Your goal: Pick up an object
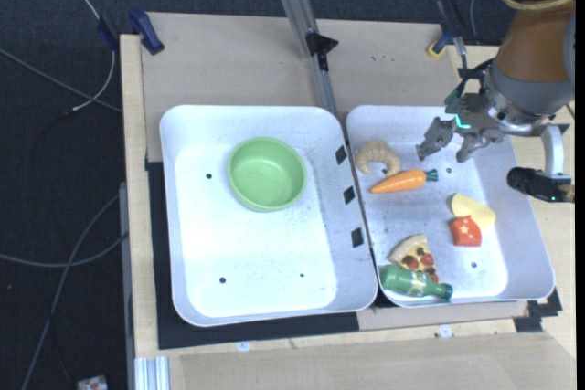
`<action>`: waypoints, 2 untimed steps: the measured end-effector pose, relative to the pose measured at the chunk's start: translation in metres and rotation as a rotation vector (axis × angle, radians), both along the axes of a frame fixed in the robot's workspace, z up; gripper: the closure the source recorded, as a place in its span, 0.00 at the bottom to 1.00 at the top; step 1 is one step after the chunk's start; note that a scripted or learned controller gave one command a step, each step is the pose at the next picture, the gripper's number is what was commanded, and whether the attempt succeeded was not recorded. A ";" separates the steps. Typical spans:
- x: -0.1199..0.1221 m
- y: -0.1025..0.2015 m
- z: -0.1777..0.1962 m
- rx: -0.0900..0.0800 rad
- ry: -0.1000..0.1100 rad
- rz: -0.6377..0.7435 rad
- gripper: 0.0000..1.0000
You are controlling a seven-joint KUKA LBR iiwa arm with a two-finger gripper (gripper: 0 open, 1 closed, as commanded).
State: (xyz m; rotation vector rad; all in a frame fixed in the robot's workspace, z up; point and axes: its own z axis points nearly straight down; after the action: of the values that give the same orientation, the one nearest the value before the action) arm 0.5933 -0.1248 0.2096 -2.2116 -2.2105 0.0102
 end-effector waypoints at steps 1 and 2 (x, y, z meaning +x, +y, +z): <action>0.002 0.000 0.004 -0.001 -0.008 0.001 0.00; -0.002 -0.003 -0.059 0.000 0.000 -0.001 0.00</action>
State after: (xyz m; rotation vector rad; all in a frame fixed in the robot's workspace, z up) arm 0.5912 -0.1275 0.1506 -2.2125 -2.2100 0.0108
